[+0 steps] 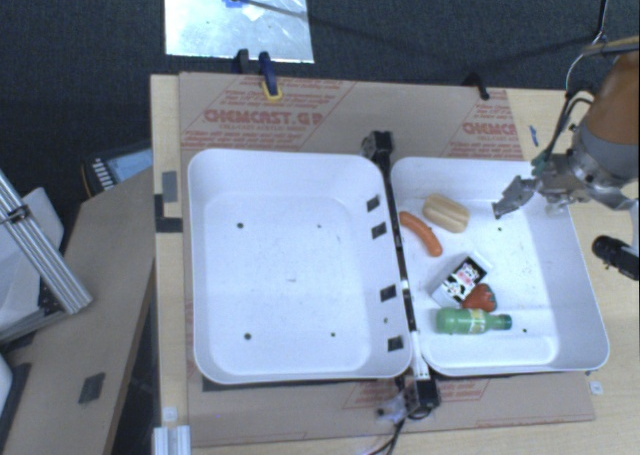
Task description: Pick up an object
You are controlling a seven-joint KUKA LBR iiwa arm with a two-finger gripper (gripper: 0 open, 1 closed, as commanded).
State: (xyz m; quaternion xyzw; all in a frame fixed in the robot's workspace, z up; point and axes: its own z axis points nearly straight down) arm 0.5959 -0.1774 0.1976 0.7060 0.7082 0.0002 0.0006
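Both bins, the left bin (290, 273) and the right bin (560, 273), are plain white. In the right one lie a tan bun (446, 213), an orange-red sausage (421, 233), a black-and-white patterned box (460, 279), a red piece (482, 297) and a green bottle (472, 321). The arm (612, 113) shows orange above grey

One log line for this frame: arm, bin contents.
end effector: above right bin, nothing seen held | right bin: sausage, bun, green bottle, small carton, red item
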